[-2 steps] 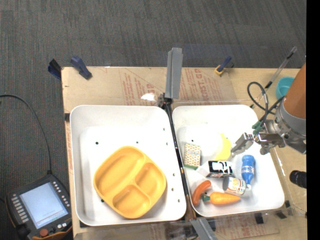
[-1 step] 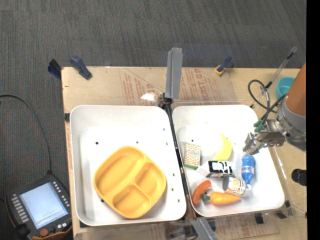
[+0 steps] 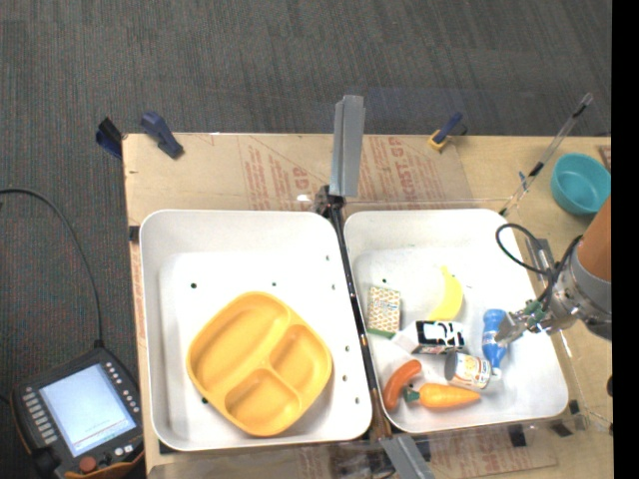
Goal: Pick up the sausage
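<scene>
Sausage (image 3: 401, 381) well left of pincer (image 3: 526, 319)

A single fixed camera looks down from above at a slant, taking in the whole bench (image 3: 290, 173) from a moderate height. The far edge of the bench lies toward the top of the view, with dark carpet (image 3: 250, 48) beyond it. Two white bins sit side by side across the middle: the left bin (image 3: 165, 267) and the right bin (image 3: 544, 387), both fully in view. The arm (image 3: 604, 257) enters from the right edge. A handheld control screen (image 3: 75, 412) lies at the lower left corner.
</scene>
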You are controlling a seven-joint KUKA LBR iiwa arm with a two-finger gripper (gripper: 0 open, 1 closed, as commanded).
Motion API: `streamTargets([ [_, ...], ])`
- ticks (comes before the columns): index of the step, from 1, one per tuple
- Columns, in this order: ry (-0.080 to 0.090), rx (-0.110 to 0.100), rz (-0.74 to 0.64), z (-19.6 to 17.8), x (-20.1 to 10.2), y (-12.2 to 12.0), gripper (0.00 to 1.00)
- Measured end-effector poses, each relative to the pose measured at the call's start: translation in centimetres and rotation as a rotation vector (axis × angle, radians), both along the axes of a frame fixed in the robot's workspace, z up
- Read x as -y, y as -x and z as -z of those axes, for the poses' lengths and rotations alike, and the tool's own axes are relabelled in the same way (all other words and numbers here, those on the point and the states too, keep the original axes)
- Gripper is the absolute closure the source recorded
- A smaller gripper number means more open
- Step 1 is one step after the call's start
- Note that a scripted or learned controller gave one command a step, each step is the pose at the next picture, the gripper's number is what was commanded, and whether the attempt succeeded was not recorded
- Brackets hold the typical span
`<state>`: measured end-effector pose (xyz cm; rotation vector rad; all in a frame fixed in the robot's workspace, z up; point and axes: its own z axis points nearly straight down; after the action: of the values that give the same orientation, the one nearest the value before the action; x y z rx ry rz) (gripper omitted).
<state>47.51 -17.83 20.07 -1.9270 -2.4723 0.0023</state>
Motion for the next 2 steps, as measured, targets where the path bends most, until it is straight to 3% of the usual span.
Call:
streamTargets([
  [1, -0.002, 0.002, -0.191, 3.7, 3.1, 0.0, 1.0],
  [2, -0.002, 0.002, -0.262, 5.8, 3.2, -0.1, 1.0],
])
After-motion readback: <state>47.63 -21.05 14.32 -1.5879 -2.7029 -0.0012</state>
